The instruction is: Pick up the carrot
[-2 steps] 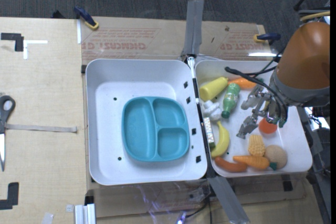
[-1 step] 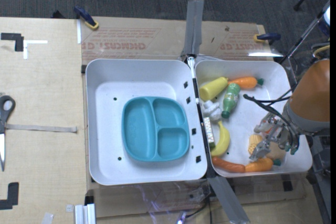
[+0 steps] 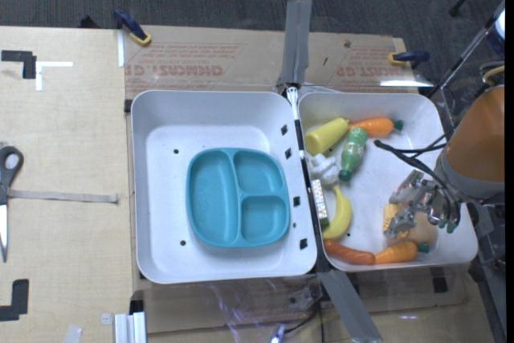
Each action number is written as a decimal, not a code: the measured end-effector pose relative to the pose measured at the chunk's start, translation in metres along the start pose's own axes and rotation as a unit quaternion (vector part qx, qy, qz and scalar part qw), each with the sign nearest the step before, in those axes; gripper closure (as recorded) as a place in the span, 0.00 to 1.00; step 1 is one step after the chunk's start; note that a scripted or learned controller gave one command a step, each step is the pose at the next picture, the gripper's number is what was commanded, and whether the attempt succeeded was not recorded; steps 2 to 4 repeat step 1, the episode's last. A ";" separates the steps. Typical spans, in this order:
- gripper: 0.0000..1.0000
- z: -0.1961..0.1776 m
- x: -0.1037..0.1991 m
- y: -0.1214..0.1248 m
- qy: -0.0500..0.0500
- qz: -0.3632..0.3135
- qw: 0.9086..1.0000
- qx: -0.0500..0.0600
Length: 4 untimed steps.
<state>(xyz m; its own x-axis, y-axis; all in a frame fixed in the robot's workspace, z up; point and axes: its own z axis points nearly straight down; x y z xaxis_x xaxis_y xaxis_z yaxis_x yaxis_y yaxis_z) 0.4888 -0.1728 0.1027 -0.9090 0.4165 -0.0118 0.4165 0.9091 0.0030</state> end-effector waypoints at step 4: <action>1.00 0.010 -0.026 0.060 0.004 -0.003 1.000 0.000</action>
